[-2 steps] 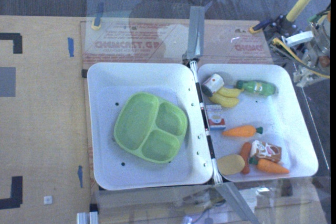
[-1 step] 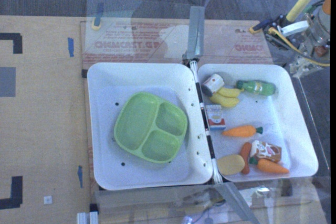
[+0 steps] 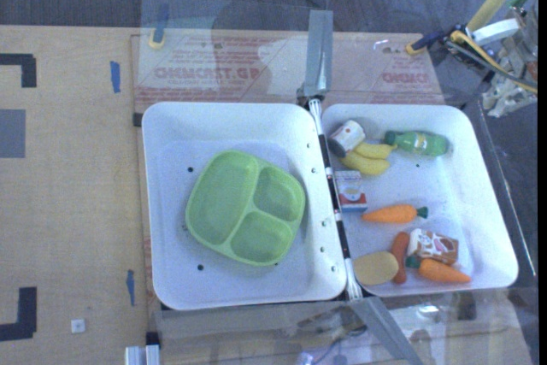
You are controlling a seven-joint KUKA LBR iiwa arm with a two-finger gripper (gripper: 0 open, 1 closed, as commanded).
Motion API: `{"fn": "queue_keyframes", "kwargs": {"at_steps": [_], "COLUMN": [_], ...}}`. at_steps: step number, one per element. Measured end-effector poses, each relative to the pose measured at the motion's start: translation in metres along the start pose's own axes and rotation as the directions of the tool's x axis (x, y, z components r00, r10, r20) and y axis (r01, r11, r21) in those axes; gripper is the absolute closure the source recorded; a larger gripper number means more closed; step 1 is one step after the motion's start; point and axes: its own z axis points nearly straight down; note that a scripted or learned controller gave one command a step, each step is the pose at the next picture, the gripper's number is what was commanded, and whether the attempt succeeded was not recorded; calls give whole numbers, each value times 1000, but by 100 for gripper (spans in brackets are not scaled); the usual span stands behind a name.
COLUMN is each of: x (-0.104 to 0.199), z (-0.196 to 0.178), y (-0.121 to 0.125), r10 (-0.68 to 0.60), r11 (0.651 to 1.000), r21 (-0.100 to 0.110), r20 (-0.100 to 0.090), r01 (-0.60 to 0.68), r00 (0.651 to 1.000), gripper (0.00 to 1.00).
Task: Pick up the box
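Box sits against the right bin's left wall, carrot just beside it. Your gripper hangs past the bin's far right corner, its opening unreadable. Descend clear of wall and carrot.

one fixed camera looks down at a slant, from some height, on both white bins.

Bins are smooth, matt white plastic; the green tray is softly glossy plastic; the table looks like pale, matt wood.
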Motion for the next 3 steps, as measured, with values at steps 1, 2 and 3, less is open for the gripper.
{"fn": "queue_keyframes", "kwargs": {"at_steps": [1, 2, 3], "x": [3, -3, -32], "z": [2, 57, 7], "y": [-1, -1, -2], "r10": [14, 21, 19], "r11": [1000, 1000, 1000], "r21": [0, 3, 0], "r20": [1, 4, 0], "r01": [-14, -21, -19], "r00": [1000, 1000, 1000], "gripper": [100, 100, 100]}}
